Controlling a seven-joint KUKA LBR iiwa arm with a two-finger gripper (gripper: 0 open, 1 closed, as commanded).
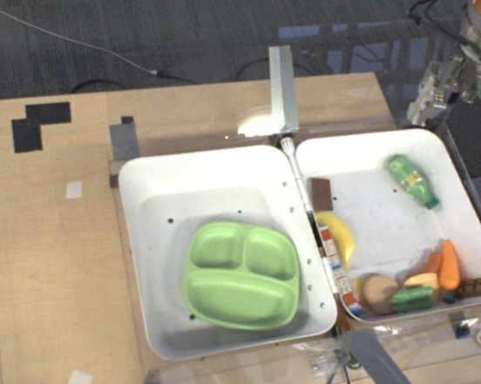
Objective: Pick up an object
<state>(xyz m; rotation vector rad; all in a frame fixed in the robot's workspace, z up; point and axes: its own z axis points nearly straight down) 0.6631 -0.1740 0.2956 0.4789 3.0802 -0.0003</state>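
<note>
Tool (436, 98) outside right bin (457, 169), grip state unclear; green bottle (412, 181) nearest.

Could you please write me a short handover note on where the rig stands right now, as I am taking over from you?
Tool: above the bench beyond the far right corner of the right bin, holding nothing that I can see; finger state unclear.
Right bin: green bottle near the far right, banana by the divider, carrot and other small items piled along the near edge.
Left bin: green divided tray.
Done: nothing picked yet.
Left: choose an object, descend, grasp, lift. The bottle lies apart from the rest and looks the easiest.
</note>
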